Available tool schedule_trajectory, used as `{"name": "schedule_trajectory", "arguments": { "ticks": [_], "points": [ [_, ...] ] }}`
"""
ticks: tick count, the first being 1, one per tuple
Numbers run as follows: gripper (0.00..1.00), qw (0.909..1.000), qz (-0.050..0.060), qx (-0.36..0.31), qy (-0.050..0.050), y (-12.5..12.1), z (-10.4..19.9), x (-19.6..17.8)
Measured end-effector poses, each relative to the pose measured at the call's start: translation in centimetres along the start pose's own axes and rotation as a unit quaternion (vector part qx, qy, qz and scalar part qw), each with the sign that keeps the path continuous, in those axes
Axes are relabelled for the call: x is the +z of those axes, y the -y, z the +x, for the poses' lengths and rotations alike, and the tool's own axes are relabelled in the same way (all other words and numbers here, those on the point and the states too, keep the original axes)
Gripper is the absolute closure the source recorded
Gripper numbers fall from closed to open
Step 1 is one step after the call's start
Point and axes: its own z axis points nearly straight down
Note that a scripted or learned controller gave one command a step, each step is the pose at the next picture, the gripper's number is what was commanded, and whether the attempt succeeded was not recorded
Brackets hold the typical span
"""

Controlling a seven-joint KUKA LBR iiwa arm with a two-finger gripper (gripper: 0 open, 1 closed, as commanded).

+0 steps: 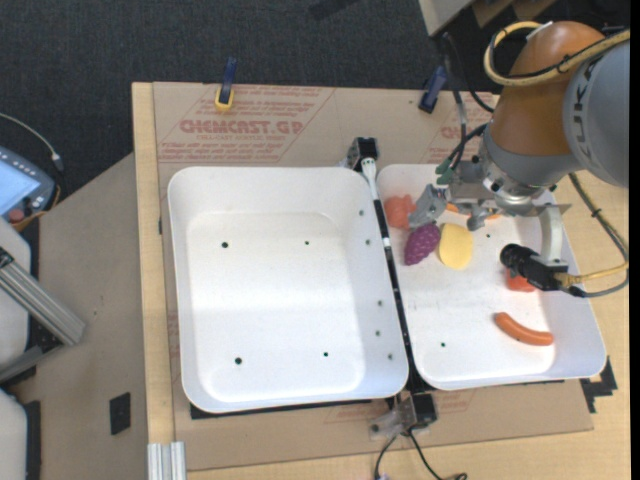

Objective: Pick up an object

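Currently, claw [452, 206]: low over right bin [575, 353]; grip state unclear.
Advice: center on yellow lemon [456, 248], clear of purple grapes [421, 242].

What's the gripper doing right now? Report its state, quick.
Gripper: over the right bin, just above the purple grapes and the yellow lemon. Open, shut or holding: cannot be told.

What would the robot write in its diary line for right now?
arm: over right bin | pincer: above purple toy, yellow toy | orange sausage: near front | left bin
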Motion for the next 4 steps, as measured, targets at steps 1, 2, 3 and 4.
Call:
{"name": "schedule_trajectory", "arguments": {
  "ticks": [1, 2, 3, 4],
  "points": [
    [0.00, 1.0000, -0.003, -0.001, 0.001, -0.9, 5.1, 0.3],
    [0.00, 1.0000, 0.001, 0.003, 0.001, 4.9, 2.6, 0.4],
    [0.00, 1.0000, -0.005, -0.001, 0.002, -0.8, 7.5, 0.3],
    [0.00, 1.0000, -0.002, 0.001, 0.001, -0.6, 7.2, 0.3]
  ]
}}
